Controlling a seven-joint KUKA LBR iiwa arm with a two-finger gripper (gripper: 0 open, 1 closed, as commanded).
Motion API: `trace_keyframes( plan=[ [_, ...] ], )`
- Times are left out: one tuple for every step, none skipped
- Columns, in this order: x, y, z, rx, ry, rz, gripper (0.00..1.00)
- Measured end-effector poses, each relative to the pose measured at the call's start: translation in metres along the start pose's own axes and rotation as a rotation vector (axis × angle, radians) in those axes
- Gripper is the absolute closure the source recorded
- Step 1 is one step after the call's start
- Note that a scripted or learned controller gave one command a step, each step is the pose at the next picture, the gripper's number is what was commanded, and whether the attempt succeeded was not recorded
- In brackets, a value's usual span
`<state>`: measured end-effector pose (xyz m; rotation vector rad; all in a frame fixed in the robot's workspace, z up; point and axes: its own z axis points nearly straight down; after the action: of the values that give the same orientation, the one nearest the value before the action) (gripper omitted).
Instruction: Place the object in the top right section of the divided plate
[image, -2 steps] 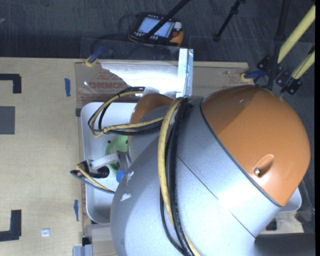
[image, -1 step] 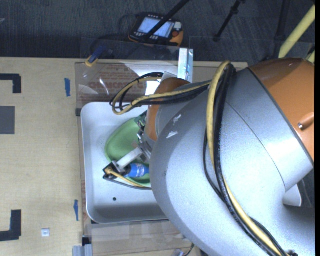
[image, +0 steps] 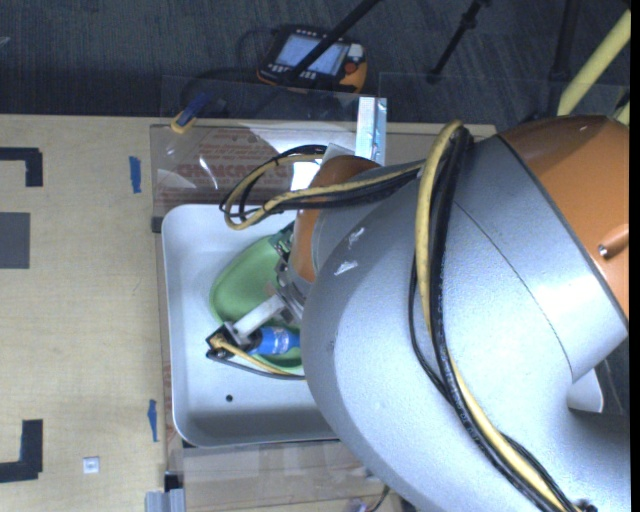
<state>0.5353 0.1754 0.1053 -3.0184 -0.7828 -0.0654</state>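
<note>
Now — arm (image: 480, 300) over green plate (image: 243, 285) | blue object (image: 278, 342) at its lower edge

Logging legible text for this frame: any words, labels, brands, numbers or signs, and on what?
Nothing can be read.
The lit screen of the black-and-orange device at the view's top: characters too blurred.
The small white tag on the bench: too small to tell.
The green plate: no print visible.

Dark grey carpet floor (image: 120, 50) runs along the top. On it lies a handheld screen device (image: 310, 55) with an orange edge, and thin black stand legs (image: 462, 35) slant beside it. The pale wooden bench (image: 70, 330) bears black tape marks (image: 34, 170) and short blue tape strips (image: 135, 175).
</note>
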Motion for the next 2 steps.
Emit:
trace_keyframes(
  plan=[
    [0.0442,-0.0343,-0.0389,-0.012,-0.046,0.064,0.00],
    [0.0446,-0.0331,-0.0480,-0.011,-0.047,0.067,1.00]
  ],
)
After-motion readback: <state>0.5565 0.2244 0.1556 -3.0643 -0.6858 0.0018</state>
